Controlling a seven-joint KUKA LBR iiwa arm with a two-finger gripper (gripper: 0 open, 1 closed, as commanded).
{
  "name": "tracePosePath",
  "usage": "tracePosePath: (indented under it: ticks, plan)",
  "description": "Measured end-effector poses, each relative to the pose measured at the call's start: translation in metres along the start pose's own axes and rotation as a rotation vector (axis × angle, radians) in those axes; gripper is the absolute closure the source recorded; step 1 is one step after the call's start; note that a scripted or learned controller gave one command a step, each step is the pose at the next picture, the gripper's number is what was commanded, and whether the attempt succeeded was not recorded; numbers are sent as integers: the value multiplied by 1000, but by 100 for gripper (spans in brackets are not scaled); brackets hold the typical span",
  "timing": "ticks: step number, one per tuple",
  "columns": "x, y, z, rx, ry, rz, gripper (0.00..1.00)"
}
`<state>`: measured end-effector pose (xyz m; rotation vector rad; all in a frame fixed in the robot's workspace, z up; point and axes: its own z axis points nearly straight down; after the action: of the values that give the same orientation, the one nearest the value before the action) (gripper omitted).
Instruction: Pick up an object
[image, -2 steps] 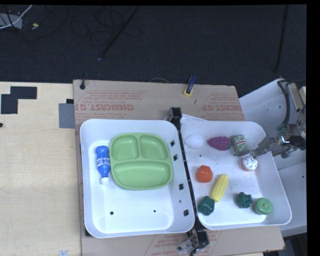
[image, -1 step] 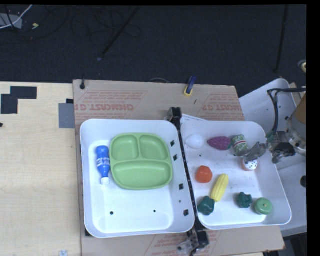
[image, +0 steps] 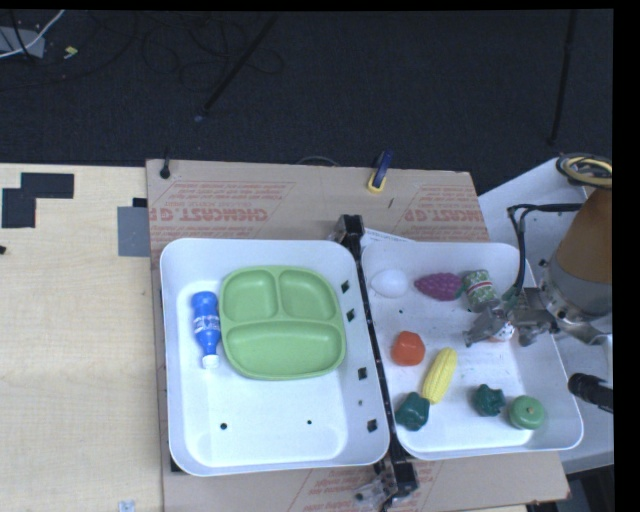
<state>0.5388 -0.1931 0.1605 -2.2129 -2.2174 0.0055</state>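
Observation:
The right bin (image: 470, 447) holds several small toys. A white egg (image: 390, 283), a purple fruit (image: 438, 286) and a green-labelled can (image: 478, 289) lie along its far side. An orange piece (image: 407, 348) and a yellow corn cob (image: 439, 373) sit near the middle. A dark green piece (image: 412, 411), a teal piece (image: 488, 400) and a round green fruit (image: 526, 411) lie along the near side. My gripper (image: 491, 328) hangs low at the bin's right side, just below the can and right of the corn, with nothing visibly held.
The left bin (image: 260, 440) holds a green divided plate (image: 282, 322) and a blue bottle (image: 205, 327) lying beside it. A black divider rail (image: 366, 330) runs between the bins. The arm's grey and orange body (image: 585, 260) overhangs the right bin's right rim.

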Motion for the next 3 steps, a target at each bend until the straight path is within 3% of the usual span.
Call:
tracePosePath:
  ticks: [1, 2, 3]
  plan:
    - [7, 7, 58, -3, -1, -1, 0]
    - [9, 7, 74, -4, -2, 2, 0]
    - [7, 7, 63, -4, -2, 6, 100]
